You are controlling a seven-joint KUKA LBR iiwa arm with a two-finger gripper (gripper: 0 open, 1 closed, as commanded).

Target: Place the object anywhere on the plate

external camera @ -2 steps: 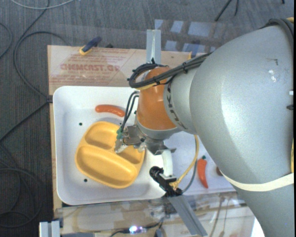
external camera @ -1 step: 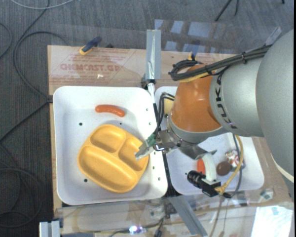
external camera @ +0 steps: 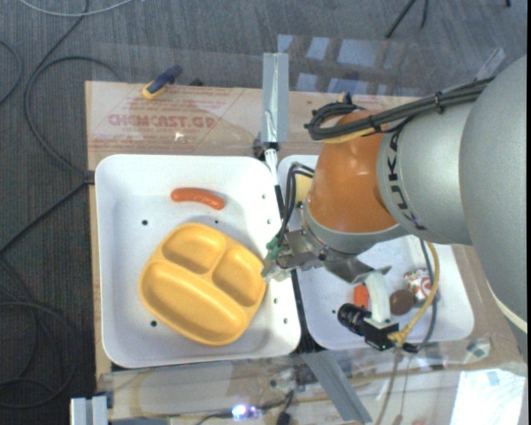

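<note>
In the camera view, the yellow plate [external camera: 195, 304] with three compartments lies in the left bin [external camera: 124, 335], and all three compartments look bare. Nothing rests on the plate, so I judge the placing is not yet done.

The likeliest object for the task, an orange-red sausage [external camera: 197, 198], lies on the bin floor just beyond the plate's far rim. It is near the plate but apart from it and well away from me. My gripper [external camera: 279, 262] hangs just beside the plate's right edge, about over the wall between the two bins. My arm [external camera: 478, 158] reaches in from the side away from the plate.

I cannot tell whether my gripper is wide or narrow, because my own wrist covers most of it from above. There is a small greenish patch at its tip, but I cannot make out whether that is a held thing or part of me. I therefore do not claim to hold anything.

In the right bin [external camera: 456, 317], on the far side of me from the plate, lie a small brown thing [external camera: 400, 302] and a small red thing [external camera: 361, 296].

If the sausage is the object, I judge that nearly everything is left to do: reach it, grasp it, carry it over the plate and let go.
</note>
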